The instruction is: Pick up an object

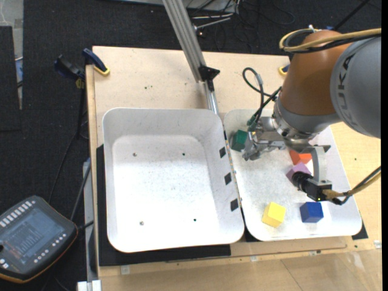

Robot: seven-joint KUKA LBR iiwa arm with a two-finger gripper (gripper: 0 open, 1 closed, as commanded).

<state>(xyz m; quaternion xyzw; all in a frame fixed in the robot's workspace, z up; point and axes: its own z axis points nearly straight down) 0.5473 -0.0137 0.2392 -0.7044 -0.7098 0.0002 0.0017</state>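
My gripper (250, 151) hangs over the far left part of the right bin (339, 226), under the orange-banded wrist. A green block (239, 139) lies right beside it on its left, against the bin's left wall; whether they touch I cannot tell. An orange block (300, 157) and a pink block (296, 174) lie just right of the gripper, partly hidden by the arm. Nearer the front of this bin sit a yellow cube (274, 214) and a blue cube (311, 211).
The left bin (115, 138) stands alongside, its wall touching the right bin's. A metal pole (185, 29) slants down to the bench behind the bins. A black cable with a green-lit connector (316, 190) hangs off the arm over the pink block.
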